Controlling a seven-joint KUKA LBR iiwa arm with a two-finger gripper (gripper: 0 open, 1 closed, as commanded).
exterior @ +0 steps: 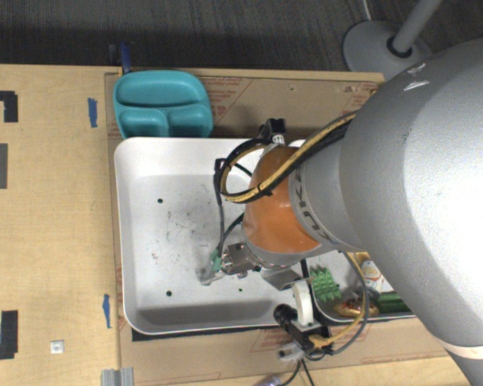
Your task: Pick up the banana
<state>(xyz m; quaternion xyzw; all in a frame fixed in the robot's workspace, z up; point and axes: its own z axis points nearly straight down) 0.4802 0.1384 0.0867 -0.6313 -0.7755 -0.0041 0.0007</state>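
One grey arm [402, 199] reaches from the right over the left white bin [145, 215], its gripper [213, 268] low by the bin's floor, open or closed I cannot tell, nor where the banana lies.

From my seat the left white bin [137, 240] offers open floor across its left and far parts, with nothing standing between its walls there. My own arm [402, 183] blocks the bin's right side and covers most of the right bin. A teal tray [163, 104] sits against the far rim, crowding any approach over that edge.
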